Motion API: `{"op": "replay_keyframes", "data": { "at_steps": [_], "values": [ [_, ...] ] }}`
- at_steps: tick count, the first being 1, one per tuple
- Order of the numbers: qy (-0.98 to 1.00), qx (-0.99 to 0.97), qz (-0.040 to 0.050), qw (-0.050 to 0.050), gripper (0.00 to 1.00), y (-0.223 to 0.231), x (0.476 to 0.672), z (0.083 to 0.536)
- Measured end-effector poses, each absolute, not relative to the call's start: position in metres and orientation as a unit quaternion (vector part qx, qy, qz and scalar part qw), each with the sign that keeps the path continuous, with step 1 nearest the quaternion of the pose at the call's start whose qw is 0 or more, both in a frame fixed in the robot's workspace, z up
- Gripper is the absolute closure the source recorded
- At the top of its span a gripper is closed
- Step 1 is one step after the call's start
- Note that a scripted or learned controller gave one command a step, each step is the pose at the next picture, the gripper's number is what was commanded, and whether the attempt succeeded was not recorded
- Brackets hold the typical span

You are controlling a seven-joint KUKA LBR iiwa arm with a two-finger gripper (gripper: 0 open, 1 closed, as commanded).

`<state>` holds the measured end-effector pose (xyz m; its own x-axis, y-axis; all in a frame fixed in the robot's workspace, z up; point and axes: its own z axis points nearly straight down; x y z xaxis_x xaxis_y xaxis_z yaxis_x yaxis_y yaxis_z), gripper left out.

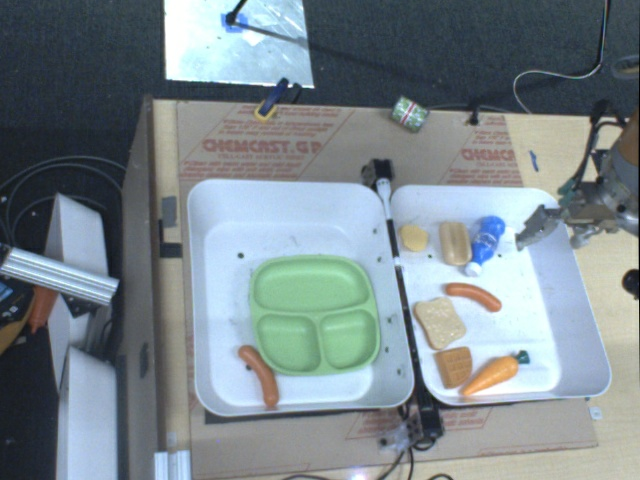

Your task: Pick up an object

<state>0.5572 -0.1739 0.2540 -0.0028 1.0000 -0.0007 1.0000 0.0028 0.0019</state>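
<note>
Two white bins: left bin [205, 268], right bin [580, 308]. One green divided plate [314, 313]. Two sausages: [260, 375] and [472, 295]. One carrot [492, 373]. One bread slice [439, 321], one cracker [453, 366], one blue bottle [485, 240], one yellow round piece [414, 238], one tan bun [454, 242].

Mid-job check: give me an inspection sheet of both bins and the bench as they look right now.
Surface: two white bins, left bin, right bin.
Job's things: right bin holds blue bottle, sausage, bread slice, carrot, cracker.
Clutter: green divided tray in left bin, second sausage beside it.
End effector: above right bin's far edge, holding nothing.
Cables: black coils left of bench.
Surroundings: dark floor, metal plate.
</note>
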Motion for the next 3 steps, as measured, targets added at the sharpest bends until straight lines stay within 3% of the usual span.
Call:
{"op": "replay_keyframes", "data": {
  "at_steps": [1,2,3],
  "values": [
    [0.708,0.707,-0.0004,-0.001,0.0,-0.145,0.529,0.104],
    [0.708,0.707,0.0025,0.004,0.0,-0.102,0.548,0.088],
    [0.708,0.706,0.0046,0.004,1.0,-0.1,0.549,0.099]
  ]
}}
